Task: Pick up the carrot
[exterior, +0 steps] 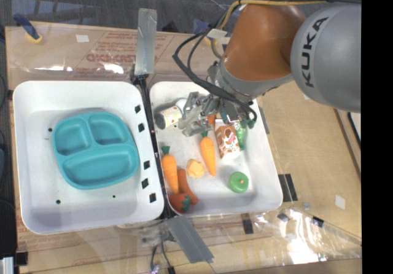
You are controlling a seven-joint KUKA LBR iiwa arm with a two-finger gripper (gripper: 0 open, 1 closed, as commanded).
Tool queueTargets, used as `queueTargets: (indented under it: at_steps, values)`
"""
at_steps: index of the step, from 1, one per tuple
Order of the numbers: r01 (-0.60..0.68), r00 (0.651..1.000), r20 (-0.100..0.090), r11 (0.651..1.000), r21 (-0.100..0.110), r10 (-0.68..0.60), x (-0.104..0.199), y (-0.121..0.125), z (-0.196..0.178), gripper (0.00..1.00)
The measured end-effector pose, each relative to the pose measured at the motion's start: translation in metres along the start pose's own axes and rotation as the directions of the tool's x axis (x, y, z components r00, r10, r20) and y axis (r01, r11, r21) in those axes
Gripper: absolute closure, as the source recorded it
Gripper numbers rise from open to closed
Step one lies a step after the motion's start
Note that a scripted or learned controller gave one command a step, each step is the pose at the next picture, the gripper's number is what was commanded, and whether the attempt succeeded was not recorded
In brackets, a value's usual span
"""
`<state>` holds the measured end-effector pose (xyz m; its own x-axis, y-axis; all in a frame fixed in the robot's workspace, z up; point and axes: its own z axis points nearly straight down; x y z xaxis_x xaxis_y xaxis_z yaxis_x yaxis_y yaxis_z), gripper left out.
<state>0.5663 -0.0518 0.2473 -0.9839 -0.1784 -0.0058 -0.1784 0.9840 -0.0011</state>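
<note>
Legible markings: "KUKA" in black capital letters on the grey rounded casing of the robot arm (328,51), upper right, running at a slant along the housing. Faded red printed lettering on the flattened brown cardboard sheet under clear plastic (110,51), behind the left white bin; too washed out to read. Small red-and-white printed carton (228,139) in the right bin carries package graphics; its wording is too small to read.
</note>
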Motion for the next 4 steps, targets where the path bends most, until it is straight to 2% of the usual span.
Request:
queueTargets:
  at_steps: [1,2,3,4]
  values:
    - [0.016,1.0,-0.01,1.0,-0.003,-0.016,0.041,0.033,0.057,1.0]
    - [-0.015,1.0,0.0,1.0,0.002,0.015,0.001,-0.002,-0.001,1.0]
    - [-0.121,0.993,-0.01,0.993,0.001,0.121,0.086,-0.124,0.07,1.0]
    - [-0.112,0.994,-0.006,0.994,-0.001,0.112,0.082,-0.12,0.069,0.0]
